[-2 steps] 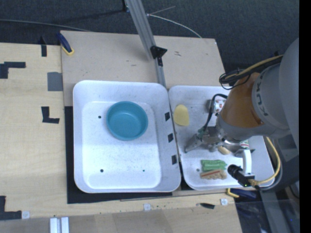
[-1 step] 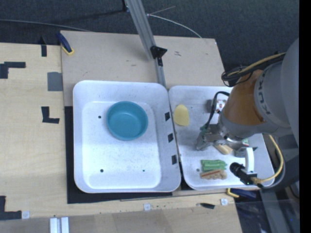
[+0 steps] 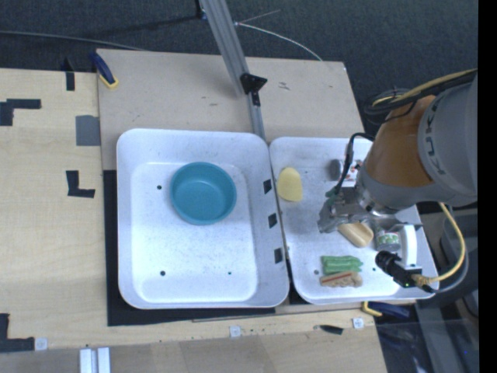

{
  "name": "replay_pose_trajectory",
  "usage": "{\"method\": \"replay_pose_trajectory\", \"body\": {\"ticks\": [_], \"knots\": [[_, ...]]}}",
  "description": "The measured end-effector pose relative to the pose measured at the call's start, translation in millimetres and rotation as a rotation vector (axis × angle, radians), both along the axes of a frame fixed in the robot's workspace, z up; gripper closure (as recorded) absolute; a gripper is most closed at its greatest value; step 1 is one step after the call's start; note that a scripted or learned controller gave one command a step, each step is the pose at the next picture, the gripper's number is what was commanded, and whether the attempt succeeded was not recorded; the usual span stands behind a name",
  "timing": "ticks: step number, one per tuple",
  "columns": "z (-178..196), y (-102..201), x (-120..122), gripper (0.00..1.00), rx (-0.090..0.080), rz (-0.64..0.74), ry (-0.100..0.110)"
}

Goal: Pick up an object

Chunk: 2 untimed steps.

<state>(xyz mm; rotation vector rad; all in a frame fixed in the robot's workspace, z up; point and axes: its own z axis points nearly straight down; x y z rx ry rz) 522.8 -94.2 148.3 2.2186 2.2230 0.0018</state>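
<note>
- The hand [image 3: 335, 216] is low in the right bin [image 3: 311, 150], and whether it is parted, closed or clamped on anything cannot be told from above.
- A tan bread-like piece [image 3: 356, 232] lies just beside it.
- A yellow object [image 3: 290, 184] sits near the bin's left wall.
- Green and orange items [image 3: 342, 270] lie near the front edge.
- A blue bowl [image 3: 203, 193] rests in the left bin [image 3: 140, 286] on the tabletop [image 3: 46, 231].
</note>
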Motion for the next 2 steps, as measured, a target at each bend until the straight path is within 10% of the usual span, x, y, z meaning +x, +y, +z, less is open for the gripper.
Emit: {"method": "replay_pose_trajectory", "body": {"ticks": [2], "knots": [[95, 10, 4, 1.00, -0.001, 0.001, -0.002]]}}
